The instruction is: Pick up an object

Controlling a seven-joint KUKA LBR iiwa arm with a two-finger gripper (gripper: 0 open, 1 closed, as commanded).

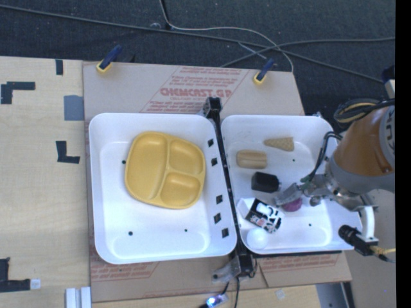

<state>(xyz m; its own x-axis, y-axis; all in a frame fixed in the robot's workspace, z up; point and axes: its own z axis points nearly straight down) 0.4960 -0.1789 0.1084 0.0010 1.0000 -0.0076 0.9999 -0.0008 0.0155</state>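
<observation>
I see a brown cardboard sheet (192,88) under the bins, held by two yellow clamps (109,59) (blue handles). Black cables (257,40) cross the dark floor (77,18) behind; black tape marks (64,153) sit on my bench (38,204)

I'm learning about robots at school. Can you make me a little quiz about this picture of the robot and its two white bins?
1. True or false: the yellow plate lies in the left bin.
2. Which thing lies right beside the gripper? A) the purple object B) the blue clamp C) the cone-shaped piece
3. Fill in: the tan block lies in the ____ bin.

Key: 1 true. 2 A. 3 right.
</observation>
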